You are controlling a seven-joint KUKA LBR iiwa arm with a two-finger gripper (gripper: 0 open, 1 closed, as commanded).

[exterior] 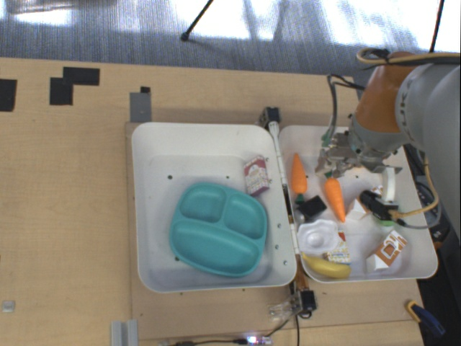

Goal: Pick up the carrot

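Two orange carrots lie in the right bin (425,262). One carrot (298,174) rests close to the bin's left wall, pointing up and down the view. The other carrot (334,199) lies near the bin's middle, its thin end toward the front. My gripper (332,162) hangs at the thick upper end of this middle carrot, close above it, with the grey arm and its orange band coming in from the right. Nothing shows held in the gripper.
A black block (311,207) sits between the carrots. In front lie a white cup (318,234), a banana (326,267) and a small carton (390,249). The left bin (148,193) holds a teal divided plate (219,228) and a red-white carton (256,176).
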